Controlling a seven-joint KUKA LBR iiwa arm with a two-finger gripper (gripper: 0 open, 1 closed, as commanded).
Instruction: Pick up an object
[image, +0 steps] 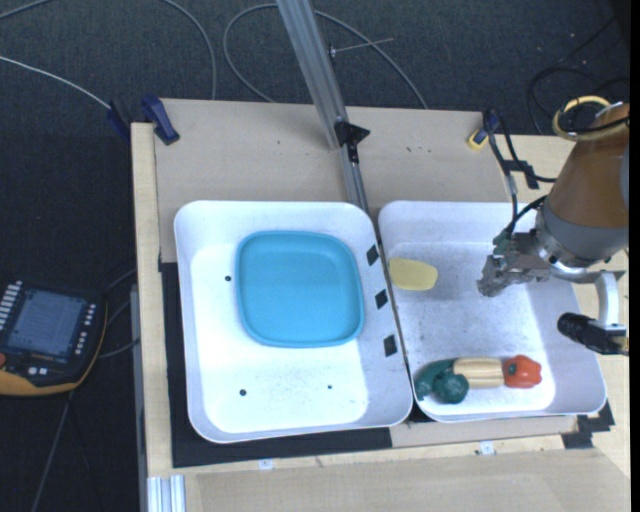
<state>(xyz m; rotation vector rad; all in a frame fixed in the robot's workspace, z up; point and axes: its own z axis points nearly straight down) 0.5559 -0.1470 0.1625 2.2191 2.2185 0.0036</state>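
Hanging over the right bin (570, 395), the gripper (492, 282) sits low above the bin's upper right part, its dark metal tips pointing down and to the left. From where I stand I cannot tell how the jaws are set; the tips blur together into one grey clump against the white floor, and nothing shows between them. The speckled bin floor just under and around the tips is bare.

Above the gripper comes the grey wrist, then the orange band (592, 180) of the arm, which reaches in from the right side. A black cable runs from the wrist up toward the bench's back edge.

To the left of the gripper, near the bin's left wall, lies a pale yellow piece (413, 274), flat and rounded, well apart from the tips. Along the front wall of the same bin three things lie in a row, touching one another: a dark green lump (442, 384) at the left, a tan roll (480, 372) in the middle, and a red piece (521, 372) at the right. All of them rest on the bin floor.

The left bin (200, 330) holds a light blue square plate (299, 288), lying flat near its middle. Both bins stand side by side on the wooden bench (250, 150), with a metal post (318, 60) rising between them at the back. Off the bench, on the dark floor at the left, lies a handheld control pad (42, 332).
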